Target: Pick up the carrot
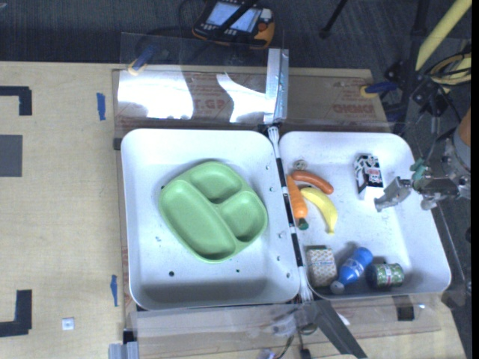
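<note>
The carrot (297,205) is orange with a green tip. It lies lengthwise along the left wall of the right bin (419,234), green end toward the front. My gripper (392,194) hangs over the right side of that bin, well to the right of the carrot and apart from it. Nothing shows between its fingers.
Beside the carrot lie an orange-red sausage (312,179) and a yellow banana (322,206). A black-and-white carton (367,172) stands further back. At the front sit a patterned box (320,265), a blue bottle (353,266) and a green can (388,274). The left bin (142,163) holds a green divided plate (213,212).
</note>
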Action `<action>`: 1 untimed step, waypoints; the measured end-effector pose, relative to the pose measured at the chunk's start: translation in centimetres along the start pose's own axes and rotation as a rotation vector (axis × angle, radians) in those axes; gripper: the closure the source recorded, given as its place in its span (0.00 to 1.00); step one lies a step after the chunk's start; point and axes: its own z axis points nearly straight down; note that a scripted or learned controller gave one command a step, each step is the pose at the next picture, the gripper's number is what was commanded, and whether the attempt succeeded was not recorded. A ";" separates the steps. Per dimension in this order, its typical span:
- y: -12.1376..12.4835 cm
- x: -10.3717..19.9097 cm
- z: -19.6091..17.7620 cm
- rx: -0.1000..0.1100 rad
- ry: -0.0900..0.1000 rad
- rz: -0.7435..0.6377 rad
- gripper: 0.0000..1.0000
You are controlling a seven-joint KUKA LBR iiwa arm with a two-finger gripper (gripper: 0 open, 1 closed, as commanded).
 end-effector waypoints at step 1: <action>4.5 5.1 3.0 -0.002 -0.001 -0.222 0.00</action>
